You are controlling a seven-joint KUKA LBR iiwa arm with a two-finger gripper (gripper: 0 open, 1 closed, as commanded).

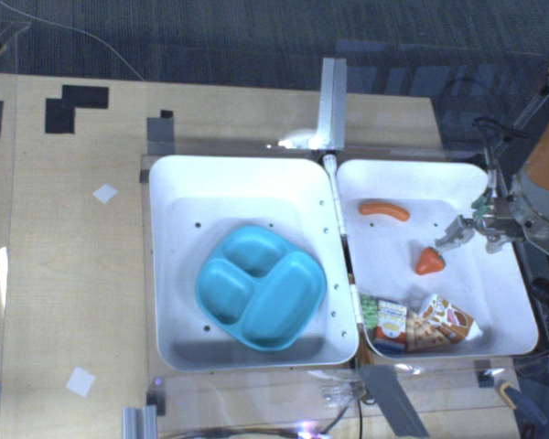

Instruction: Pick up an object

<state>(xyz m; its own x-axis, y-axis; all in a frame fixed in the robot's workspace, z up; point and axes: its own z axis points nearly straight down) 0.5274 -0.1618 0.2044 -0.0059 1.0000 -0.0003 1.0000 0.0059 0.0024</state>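
Wooden bench [64, 273]; printed snack packets [421, 323], writing too small to read.

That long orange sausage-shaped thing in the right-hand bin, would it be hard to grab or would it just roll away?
The orange sausage-shaped thing is long and rounded, so it would probably roll sideways if nudged on the smooth floor of the right bin. It looks small and likely light. Lying apart from the other items, it seems easy to reach, though its curved sides might slip between the fingers of the gripper.
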